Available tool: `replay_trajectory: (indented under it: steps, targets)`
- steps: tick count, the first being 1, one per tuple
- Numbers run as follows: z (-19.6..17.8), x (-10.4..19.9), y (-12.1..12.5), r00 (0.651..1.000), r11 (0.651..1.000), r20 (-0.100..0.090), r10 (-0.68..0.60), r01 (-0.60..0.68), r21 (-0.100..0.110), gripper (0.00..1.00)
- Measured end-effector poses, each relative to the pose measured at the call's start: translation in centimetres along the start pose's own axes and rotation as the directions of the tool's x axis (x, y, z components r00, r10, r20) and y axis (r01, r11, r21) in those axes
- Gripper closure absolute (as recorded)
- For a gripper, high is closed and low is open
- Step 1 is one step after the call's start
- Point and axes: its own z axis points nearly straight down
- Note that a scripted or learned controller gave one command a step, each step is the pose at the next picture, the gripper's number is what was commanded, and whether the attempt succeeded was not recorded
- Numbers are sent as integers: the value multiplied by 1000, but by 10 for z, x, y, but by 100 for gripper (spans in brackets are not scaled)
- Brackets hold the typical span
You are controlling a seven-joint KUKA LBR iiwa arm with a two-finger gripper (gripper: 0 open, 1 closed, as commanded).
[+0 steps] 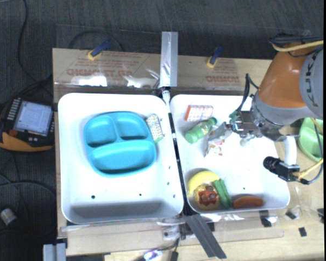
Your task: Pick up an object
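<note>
My gripper (229, 130) hangs over the upper middle of the right bin (261, 170), reaching in from the right. Just left of and below its tip lies a crumpled white wrapper (215, 144). A green bottle (199, 130) lies on its side a little farther left, and an orange and white box (199, 112) sits by the bin's back wall. At the front of this bin are a yellow fruit (202, 176), a red speckled piece (207, 197), a green pepper-like piece (222, 192) and a red sausage (248, 202).
The left bin (76, 200) holds a blue divided plate (119, 142) with a small patterned packet (155, 127) at its right edge. A light green object (311, 137) sits outside the right bin, behind the arm. A handheld device (28, 122) lies left of the bench.
</note>
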Motion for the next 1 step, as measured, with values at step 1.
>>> replay_trajectory:
  steps: [1]
  targets:
    - [21, 19, 57, 965, 965, 0, 262, -262, 1, 0]
